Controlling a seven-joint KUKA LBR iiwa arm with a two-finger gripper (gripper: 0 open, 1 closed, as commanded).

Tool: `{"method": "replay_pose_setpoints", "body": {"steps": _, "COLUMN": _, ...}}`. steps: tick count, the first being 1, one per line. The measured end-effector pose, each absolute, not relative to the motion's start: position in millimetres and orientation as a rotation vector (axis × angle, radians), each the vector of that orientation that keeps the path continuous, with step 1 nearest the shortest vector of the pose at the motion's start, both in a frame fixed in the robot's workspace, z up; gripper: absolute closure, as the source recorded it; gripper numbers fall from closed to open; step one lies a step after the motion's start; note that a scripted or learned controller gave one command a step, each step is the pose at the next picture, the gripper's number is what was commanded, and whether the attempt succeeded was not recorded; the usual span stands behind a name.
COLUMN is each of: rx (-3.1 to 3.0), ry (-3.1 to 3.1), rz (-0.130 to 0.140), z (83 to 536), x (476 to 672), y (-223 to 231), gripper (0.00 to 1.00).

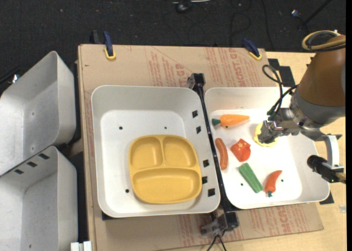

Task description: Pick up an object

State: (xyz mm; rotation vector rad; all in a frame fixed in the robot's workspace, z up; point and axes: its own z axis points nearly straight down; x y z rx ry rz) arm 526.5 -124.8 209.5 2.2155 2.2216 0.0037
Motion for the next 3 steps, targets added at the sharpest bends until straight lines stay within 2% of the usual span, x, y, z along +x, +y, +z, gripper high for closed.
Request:
{"method": "replay_pose_setpoints", "body": {"steps": 1, "rx": 2.216, "ry": 2.222, "rz": 0.003, "z": 253, "x": 527.7, "y": -125, "gripper": 1.0}}
{"method": "replay_pose_setpoints", "body": {"steps": 2, "rx": 2.214, "ry": 2.231, "rz": 0.0, "z": 239, "x": 539.2, "y": -70, "gripper": 1.0}}
{"method": "replay_pose_setpoints", "body": {"steps": 3, "rx": 2.213, "ry": 2.23, "rz": 0.003, "z": 247, "x": 546.2, "y": -16, "gripper": 1.0}}
